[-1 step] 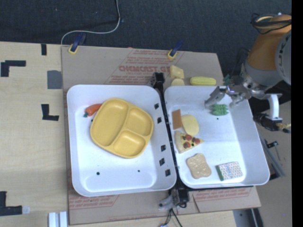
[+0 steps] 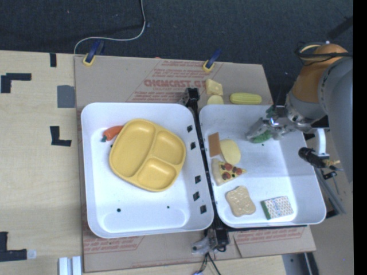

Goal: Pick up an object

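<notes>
Claw low in right bin, upper area, at small green item; spread or pinching — cannot tell. Green item looks light, small, probably stiff plastic; likely slippery. Best gripped across narrow middle.

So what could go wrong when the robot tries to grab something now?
The gripper sits low at the right bin's far wall, over a small green thing. It might bump that wall, or the thing might slip away. The pizza slice, yellow round piece and brown strip crowd together, so one grab there could catch two.
</notes>
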Robot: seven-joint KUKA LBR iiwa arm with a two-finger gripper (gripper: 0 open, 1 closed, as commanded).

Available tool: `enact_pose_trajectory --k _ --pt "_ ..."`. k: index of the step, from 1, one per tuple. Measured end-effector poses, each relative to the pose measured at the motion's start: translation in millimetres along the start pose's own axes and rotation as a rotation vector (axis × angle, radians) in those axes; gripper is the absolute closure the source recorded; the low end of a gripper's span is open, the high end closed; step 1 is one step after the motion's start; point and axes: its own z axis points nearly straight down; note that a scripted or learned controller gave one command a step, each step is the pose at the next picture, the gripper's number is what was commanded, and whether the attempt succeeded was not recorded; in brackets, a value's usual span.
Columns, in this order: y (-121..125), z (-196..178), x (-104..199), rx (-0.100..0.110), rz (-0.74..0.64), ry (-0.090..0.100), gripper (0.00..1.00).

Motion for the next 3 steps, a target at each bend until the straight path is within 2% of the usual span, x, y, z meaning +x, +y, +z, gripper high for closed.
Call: enact_pose_trajectory --k 1,2,3 --pt "24.0 -6.5 51.3 -0.001 -0.006 0.002 0.0" --pt "23.1 -16.3 49.2 -0.001 -0.005 0.001 1.0" --pt "23.0 -15.7 49.4 0.0 -0.004 0.001 0.0"
